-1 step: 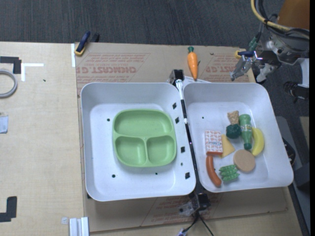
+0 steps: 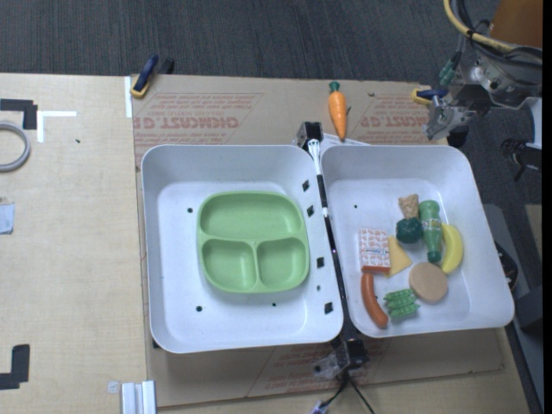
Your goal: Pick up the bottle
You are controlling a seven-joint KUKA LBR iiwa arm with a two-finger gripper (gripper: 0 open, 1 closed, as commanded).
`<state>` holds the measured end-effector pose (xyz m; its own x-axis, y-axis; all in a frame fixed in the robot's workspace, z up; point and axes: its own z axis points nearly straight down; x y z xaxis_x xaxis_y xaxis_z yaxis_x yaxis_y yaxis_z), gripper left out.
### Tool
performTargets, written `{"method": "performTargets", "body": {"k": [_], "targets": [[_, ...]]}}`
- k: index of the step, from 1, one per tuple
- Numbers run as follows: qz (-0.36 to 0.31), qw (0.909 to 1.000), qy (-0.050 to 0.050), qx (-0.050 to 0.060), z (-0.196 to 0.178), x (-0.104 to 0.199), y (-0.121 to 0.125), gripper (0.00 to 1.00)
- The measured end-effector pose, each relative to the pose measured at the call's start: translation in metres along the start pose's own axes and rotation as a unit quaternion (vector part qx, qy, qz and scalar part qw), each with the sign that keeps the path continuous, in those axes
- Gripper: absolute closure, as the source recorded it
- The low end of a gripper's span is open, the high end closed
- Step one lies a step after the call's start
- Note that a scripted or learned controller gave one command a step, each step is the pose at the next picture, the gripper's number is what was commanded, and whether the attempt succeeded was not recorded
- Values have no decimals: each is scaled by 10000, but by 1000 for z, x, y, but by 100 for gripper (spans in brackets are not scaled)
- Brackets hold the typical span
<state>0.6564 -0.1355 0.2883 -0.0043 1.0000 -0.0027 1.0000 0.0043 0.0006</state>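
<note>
While I am watching from the remote desk, these are my notes:

Progress: I am judging the task as barely begun; the bottle (image 2: 430,229) is lying untouched in the right bin (image 2: 483,231), nothing lifted.
Bottle: it is resting green and lengthwise, touching the banana (image 2: 452,248) on one side and the broccoli (image 2: 409,230) on the other, just above the round bun (image 2: 428,283).
Claw: the gripper (image 2: 442,121) is hanging beyond the bin's far right corner, outside the rim; I cannot tell how wide it is standing.
Remaining: I am still expecting the reach in, the descent, the closing and the lift.
Edges: the bin's right wall is sitting near the banana, so that side is looking tight.
Open room: the bin's far half is lying bare, giving space for coming in; the left bin (image 2: 164,231) is holding a green tray (image 2: 254,242), well apart.
</note>
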Motion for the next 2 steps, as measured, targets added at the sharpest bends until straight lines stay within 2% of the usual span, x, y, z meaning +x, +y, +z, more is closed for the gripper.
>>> {"method": "performTargets", "body": {"k": [1, 2], "targets": [[-515, 9987, 6, 2, 11, -53, -62, 100], [-114, 9999, 10, 6, 125, -71, -127, 100]]}}
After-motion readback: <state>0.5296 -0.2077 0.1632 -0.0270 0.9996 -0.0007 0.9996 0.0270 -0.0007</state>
